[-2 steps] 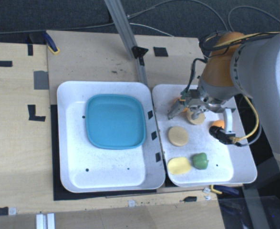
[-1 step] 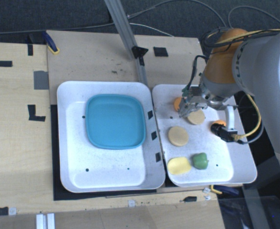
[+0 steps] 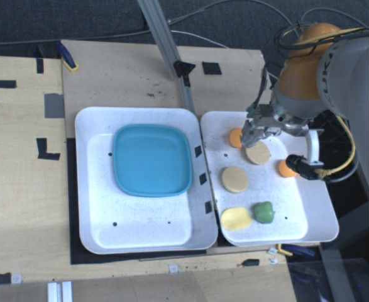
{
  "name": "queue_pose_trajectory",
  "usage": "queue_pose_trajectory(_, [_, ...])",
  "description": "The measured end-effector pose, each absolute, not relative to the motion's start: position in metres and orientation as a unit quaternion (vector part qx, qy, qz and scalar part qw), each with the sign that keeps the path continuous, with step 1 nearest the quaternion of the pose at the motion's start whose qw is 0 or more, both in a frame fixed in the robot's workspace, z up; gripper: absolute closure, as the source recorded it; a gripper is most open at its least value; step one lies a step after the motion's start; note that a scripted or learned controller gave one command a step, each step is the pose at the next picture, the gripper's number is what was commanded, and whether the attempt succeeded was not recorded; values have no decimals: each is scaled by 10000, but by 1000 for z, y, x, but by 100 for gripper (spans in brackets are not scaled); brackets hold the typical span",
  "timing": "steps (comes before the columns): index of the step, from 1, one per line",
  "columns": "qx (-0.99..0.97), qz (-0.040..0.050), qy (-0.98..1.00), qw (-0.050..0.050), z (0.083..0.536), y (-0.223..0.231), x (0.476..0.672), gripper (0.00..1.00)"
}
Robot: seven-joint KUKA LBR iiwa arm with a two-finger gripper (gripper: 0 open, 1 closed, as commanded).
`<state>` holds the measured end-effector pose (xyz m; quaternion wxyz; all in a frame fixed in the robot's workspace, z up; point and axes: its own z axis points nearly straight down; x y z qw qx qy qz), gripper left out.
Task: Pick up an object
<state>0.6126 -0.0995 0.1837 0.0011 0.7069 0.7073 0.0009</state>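
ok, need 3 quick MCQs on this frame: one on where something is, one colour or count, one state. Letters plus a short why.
1. Where does the blue plate lie?
A. left bin
B. right bin
C. on the bench outside the bins

2. What colour is the item beside the yellow piece at the right bin's near edge?
A. red
B. green
C. purple

3. How does the gripper stand relative to the right bin?
A. parked over the left bin
B. off over the bare bench
C. low over the right bin's far part, by a tan disc

Answers:
1 A: the blue plate sits inside the left bin.
2 B: the green item lies next to the yellow piece.
3 C: the gripper is over the right bin, at the tan disc.
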Motion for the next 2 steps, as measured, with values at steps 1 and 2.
queue_pose_trajectory(1, [7067, 15, 7075, 17, 241, -90, 611, 100])
queue_pose_trajectory(2, [7070, 10, 7072, 11, 278, -90, 612, 100])
